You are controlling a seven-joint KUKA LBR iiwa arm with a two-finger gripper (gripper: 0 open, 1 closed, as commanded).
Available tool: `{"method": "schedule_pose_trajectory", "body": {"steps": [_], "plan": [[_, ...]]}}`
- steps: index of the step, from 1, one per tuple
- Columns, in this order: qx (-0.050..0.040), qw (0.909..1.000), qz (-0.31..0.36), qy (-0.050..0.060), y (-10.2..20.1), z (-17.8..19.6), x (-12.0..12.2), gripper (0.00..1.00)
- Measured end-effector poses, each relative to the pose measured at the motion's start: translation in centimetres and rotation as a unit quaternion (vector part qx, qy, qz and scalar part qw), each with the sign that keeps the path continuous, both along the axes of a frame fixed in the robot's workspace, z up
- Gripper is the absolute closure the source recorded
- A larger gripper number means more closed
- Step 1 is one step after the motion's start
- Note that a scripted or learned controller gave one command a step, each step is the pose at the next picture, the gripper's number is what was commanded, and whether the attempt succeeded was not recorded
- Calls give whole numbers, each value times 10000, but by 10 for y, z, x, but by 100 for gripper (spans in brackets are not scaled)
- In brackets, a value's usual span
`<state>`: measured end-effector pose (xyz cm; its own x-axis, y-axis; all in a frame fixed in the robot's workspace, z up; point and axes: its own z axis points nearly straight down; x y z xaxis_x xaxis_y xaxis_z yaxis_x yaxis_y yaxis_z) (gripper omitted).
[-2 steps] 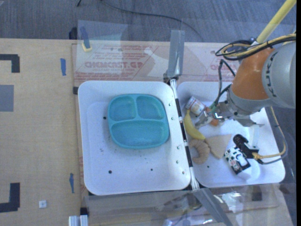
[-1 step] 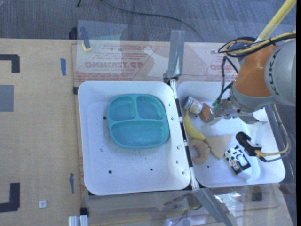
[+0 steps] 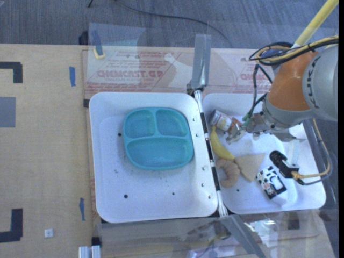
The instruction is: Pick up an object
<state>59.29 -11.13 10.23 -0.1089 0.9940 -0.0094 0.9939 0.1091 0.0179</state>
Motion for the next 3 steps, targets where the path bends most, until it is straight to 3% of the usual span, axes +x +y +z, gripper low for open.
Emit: {"method": "schedule_pose_trajectory", "body": {"steps": [1, 2, 3], "plan": [[34, 9978, -620, 226, 0, -13, 56, 0], [16, 9978, -627, 210, 0, -2, 57, 100], [14, 9978, -622, 213, 0, -2, 57, 0]]}}
